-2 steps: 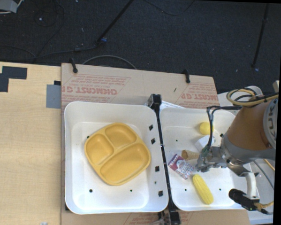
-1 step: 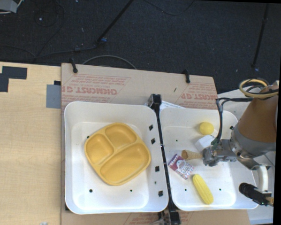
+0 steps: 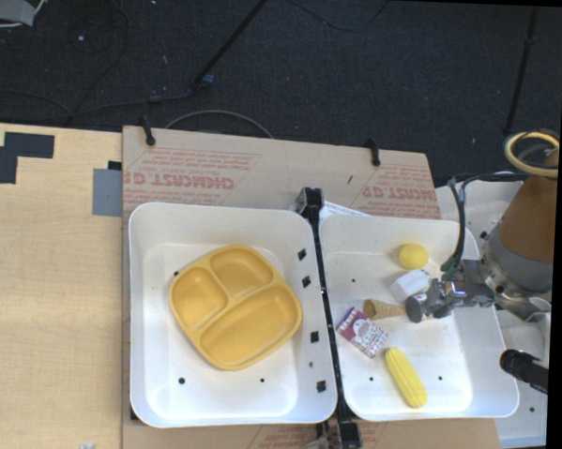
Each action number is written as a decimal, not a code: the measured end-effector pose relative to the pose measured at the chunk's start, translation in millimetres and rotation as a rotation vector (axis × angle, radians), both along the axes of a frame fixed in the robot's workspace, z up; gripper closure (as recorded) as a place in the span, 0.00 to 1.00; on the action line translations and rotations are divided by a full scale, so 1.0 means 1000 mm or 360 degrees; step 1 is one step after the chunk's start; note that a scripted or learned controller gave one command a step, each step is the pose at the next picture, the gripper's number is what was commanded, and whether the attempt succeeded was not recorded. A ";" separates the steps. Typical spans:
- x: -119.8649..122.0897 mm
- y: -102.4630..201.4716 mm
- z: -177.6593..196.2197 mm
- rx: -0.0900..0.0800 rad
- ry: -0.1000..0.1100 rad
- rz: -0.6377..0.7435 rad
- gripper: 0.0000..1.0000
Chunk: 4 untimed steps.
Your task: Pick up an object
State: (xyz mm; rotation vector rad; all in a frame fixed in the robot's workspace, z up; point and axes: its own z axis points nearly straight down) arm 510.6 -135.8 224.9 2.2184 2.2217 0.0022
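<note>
The right bin (image 3: 441, 406) holds a yellow ball (image 3: 413, 256), a corn cob (image 3: 405, 377), a small red and white packet (image 3: 362, 331), a brown cone-shaped piece (image 3: 383, 310) and a white block (image 3: 408, 283). My gripper (image 3: 424, 303) hangs low over the middle of this bin, just right of the cone and just below the white block. The grey arm with its orange band (image 3: 530, 223) comes in from the right.
The left bin (image 3: 151, 372) carries a yellow divided plate (image 3: 234, 306). A black divider clip strip (image 3: 321, 315) runs between the two bins. Cardboard (image 3: 265, 176) lies under and behind them. A black cable (image 3: 461, 224) loops near the right bin's far corner.
</note>
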 end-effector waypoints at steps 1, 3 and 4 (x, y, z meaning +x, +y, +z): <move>0.004 0.049 -0.007 0.0005 0.0009 0.0004 1.00; -0.018 0.163 -0.007 0.0004 0.0012 0.0006 1.00; -0.023 0.224 -0.007 0.0002 0.0011 0.0006 1.00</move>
